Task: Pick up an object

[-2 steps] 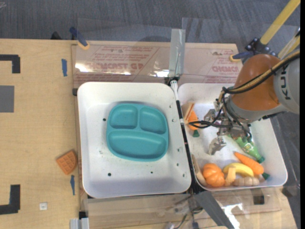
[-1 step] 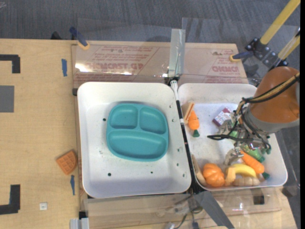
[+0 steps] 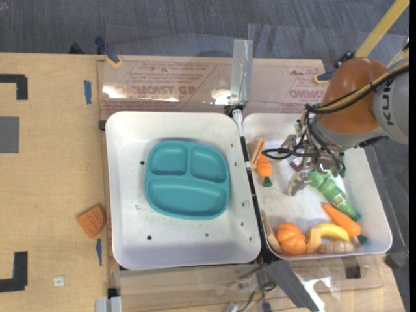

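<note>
one end effector (image 3: pixel 311 173), fingers spread, over the right bin (image 3: pixel 380 239), touching the green bottle (image 3: pixel 333 190).

Grey carpeted floor (image 3: pixel 162 5) is stretching beyond the far edge of the light wooden worktop (image 3: pixel 45 142); black square markings (image 3: pixel 14 86) are sitting near the worktop's left edge, with blue tape strips (image 3: pixel 87 91) stuck nearer its middle; a clear plastic sheet (image 3: pixel 169 83) with red lettering is lying along the worktop's far side; even, soft light is falling across the worktop.
</note>
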